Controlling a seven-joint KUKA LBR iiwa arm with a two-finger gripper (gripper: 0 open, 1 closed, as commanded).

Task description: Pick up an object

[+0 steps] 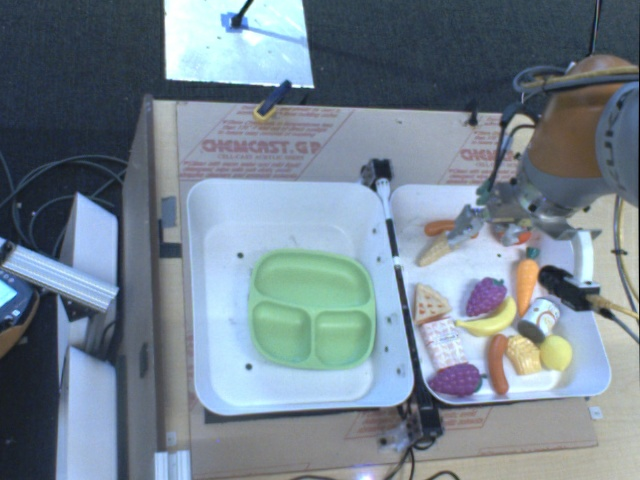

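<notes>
2 white bins sit side by side on the bench. The left bin point(215, 268) holds a green tray point(312, 308) with 3 compartments, lying flat near its middle. The right bin point(590, 363) holds a scatter of toy food.

The arm point(580, 138) reaches in from the right, its orange band above the wrist, and the gripper point(466, 226) hangs low over the upper left part of the right bin. Whether it is clenched or released cannot be told at this size, and nothing can be seen held in it.

Just below the gripper lies a pale wedge point(434, 252), tilted, with a small orange piece point(438, 228) just beside it toward the bin's top. It is unclear whether the gripper touches either one.

Lower down, a slice of pizza point(431, 303) lies near the divider between the bins, with a pink-and-white packet point(443, 343) below it. A purple grape bunch point(486, 295) sits right of the slice, and a banana point(489, 319) curves under it, touching. A second grape bunch point(456, 379) lies at the bin's lower edge.

1 carrot point(526, 283) lies upright along the bin's right half; another orange carrot point(497, 364) lies lower, beside a yellow corn piece point(523, 354). A small can point(541, 318) and a lemon point(556, 353) sit near the right wall.
</notes>
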